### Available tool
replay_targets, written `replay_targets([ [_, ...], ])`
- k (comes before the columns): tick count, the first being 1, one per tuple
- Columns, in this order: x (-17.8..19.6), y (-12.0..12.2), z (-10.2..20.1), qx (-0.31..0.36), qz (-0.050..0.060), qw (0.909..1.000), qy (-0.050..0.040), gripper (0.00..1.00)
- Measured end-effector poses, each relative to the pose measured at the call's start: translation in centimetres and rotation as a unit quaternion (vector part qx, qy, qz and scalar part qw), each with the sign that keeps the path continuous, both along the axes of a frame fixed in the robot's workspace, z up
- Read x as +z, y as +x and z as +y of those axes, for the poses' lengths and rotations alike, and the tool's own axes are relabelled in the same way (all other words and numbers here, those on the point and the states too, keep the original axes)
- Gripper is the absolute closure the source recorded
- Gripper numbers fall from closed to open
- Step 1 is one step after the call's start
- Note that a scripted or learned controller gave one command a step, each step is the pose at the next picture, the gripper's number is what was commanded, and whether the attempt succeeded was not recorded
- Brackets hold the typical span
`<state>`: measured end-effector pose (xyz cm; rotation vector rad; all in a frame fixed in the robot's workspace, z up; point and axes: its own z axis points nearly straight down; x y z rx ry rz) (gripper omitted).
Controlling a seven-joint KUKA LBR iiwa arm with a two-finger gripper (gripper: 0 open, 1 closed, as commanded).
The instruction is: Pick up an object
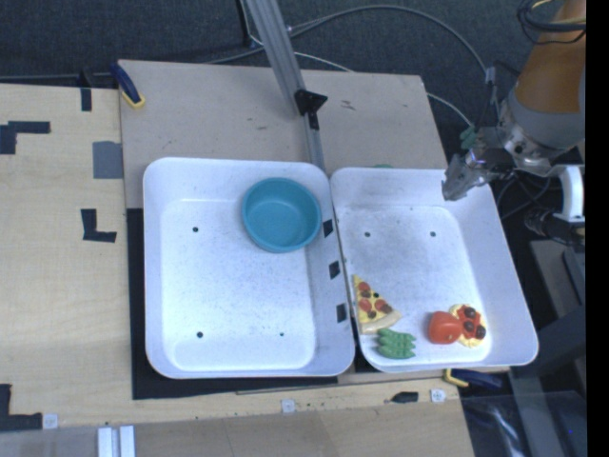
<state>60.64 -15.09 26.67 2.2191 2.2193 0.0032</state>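
In the right bin (pixel 428 255), along its near edge, lie a toy pizza slice (pixel 372 306), a green toy (pixel 396 344) and a red-and-yellow toy (pixel 456 326). A blue bowl (pixel 281 214) sits at the back of the left bin (pixel 233 274). My gripper (pixel 457 183) hangs over the right bin's far right corner, well away from the toys. Nothing shows between its fingers.
A grey metal pole (pixel 285 55) slants from the top down to the gap between the bins. Cables (pixel 419 27) trail over the bench behind the right bin. The arm (pixel 550 84) stands at the right edge.
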Motion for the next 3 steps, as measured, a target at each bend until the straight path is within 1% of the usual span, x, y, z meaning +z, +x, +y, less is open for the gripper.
replay_targets([
  [1, -1.6, -1.1, 4.9, 0.002, 0.003, 1.0, 0.0008, 1.0],
  [3, -4.2, -2.5, 15.0, 0.002, 0.003, 1.0, 0.0005, 1.0],
])
